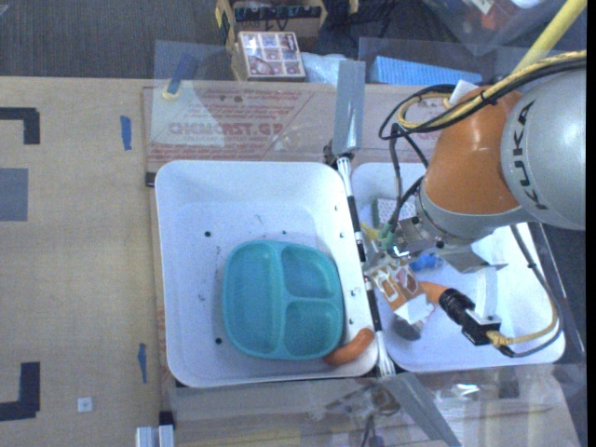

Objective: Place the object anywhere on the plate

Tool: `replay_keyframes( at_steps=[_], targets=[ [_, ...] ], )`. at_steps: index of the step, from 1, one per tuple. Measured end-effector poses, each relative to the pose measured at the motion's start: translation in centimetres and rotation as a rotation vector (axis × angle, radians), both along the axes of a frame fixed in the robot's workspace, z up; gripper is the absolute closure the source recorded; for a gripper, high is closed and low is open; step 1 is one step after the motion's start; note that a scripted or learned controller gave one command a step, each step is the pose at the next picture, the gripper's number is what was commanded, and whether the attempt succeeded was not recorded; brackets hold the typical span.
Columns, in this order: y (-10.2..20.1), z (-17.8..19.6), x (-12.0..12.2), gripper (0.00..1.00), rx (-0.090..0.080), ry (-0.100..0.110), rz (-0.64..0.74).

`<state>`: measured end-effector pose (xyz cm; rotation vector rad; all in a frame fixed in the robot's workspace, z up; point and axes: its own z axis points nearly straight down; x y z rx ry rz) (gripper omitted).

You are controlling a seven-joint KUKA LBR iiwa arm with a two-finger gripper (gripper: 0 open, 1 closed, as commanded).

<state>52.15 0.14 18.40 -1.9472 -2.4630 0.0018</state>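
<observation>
Fingers (399, 279) in right bin (533, 345), KUKA on arm (549, 161), teal plate (279, 298) in left bin (244, 194)

An orange sausage-shaped object (351, 346) lies touching the teal divided plate's (279, 299) near-right rim.

This looks like a robotics lab or test workshop. An industrial robot arm (521, 147) with loose yellow and black cables (438, 110) reaches in from the right of the frame over a plywood bench (74, 277). Black tape marks (23, 124) and bits of blue tape (125, 130) are stuck on the bench at the left. Two white bins (251, 180) sit side by side in the middle. Along the top of the frame, a cardboard box (270, 3) and other clutter stand on grey carpet (102, 21).
</observation>
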Motion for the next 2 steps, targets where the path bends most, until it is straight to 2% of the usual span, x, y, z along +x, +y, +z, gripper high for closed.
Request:
replay_keyframes(
  at_steps=[1,2],
  targets=[
    [7.05,0.04,-1.30,1.00,0.001,-0.001,0.238],
    [6.99,0.05,-1.29,0.00,0.001,-0.001,0.238]
  ],
)
